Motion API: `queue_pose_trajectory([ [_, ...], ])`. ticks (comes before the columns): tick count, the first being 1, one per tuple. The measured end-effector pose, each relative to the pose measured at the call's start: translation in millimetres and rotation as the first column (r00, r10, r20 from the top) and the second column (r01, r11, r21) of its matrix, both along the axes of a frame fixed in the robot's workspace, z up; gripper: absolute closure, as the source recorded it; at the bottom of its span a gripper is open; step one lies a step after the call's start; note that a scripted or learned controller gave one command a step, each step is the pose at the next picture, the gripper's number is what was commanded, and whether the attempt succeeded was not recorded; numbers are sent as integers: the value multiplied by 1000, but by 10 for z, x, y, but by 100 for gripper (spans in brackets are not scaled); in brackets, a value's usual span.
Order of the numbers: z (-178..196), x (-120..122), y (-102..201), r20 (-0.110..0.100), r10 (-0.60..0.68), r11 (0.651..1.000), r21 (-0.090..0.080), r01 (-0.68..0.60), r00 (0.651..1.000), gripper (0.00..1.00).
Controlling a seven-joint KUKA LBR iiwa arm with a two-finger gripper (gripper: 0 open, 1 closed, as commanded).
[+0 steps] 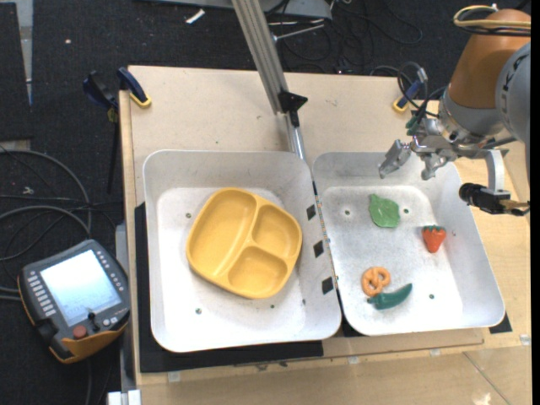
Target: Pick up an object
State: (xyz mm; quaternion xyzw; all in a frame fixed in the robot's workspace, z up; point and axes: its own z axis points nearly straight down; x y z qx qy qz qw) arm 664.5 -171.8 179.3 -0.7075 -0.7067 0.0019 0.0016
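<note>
Four small items lie in the right bin (pixel 472 310): a green leaf-shaped piece (pixel 385 211), a red strawberry (pixel 434 238), an orange pretzel (pixel 375 278) and a dark green pepper (pixel 391 296) touching the pretzel. My gripper (pixel 412 164) hangs over the bin's far edge, above and behind the green leaf piece. Its two grey fingers are spread apart and open, with nothing between them.
A yellow divided plate (pixel 245 242) sits in the left bin (pixel 169 310). A slanted metal pole (pixel 263 45) comes down between the two bins at the back. Clamps hold the bench's far corners. A teach pendant (pixel 74 297) lies to the left of the bench.
</note>
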Motion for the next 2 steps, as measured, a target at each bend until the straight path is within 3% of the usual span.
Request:
queue_pose_trajectory([
  [1, -506, 50, 82, 0, 4, 1000, 1, -4, 1000, 0],
  [2, -361, 69, 77, 8, 4, 1000, -1, -4, 1000, 100],
])
